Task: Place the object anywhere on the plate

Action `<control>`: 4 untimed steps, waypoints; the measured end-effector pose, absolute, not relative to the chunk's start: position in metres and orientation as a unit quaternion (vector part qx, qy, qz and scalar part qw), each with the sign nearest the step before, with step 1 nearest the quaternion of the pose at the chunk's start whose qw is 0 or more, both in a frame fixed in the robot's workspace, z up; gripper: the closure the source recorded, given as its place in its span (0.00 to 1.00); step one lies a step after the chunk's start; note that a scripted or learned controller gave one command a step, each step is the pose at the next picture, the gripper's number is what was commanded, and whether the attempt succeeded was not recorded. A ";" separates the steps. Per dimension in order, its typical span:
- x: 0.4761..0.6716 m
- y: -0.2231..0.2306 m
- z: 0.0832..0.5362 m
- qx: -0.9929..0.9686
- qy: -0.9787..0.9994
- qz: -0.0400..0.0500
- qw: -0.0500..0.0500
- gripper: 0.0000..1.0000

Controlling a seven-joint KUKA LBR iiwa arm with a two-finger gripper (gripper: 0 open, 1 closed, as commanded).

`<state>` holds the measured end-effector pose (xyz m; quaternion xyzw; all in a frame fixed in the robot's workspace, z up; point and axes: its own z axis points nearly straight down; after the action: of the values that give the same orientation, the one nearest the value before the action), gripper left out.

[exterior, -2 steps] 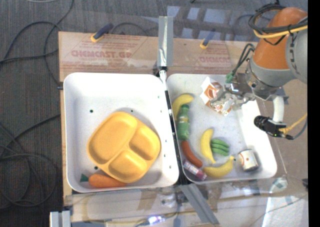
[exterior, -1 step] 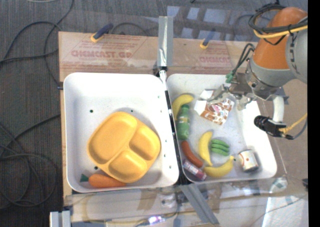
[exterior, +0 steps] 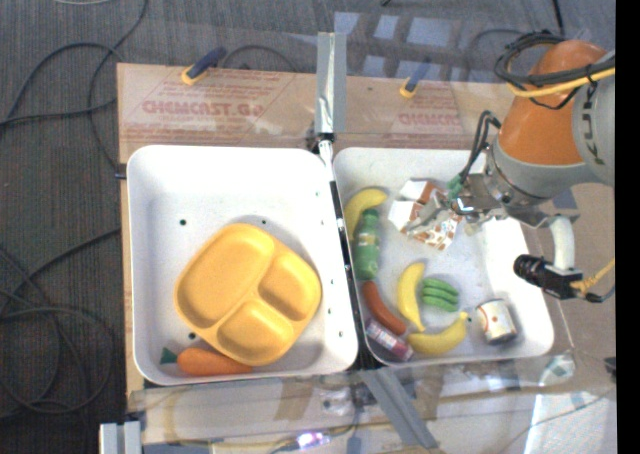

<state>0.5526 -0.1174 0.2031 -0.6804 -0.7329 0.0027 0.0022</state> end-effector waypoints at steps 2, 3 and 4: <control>0.557 -0.065 0.185 -0.636 -0.772 0.004 0.005 1.00; 0.556 -0.006 0.180 -0.489 -0.872 0.001 0.003 1.00; 0.540 0.013 0.161 -0.483 -0.875 0.001 -0.019 1.00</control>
<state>0.5397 0.0134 0.1610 -0.4834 -0.8752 0.0012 -0.0188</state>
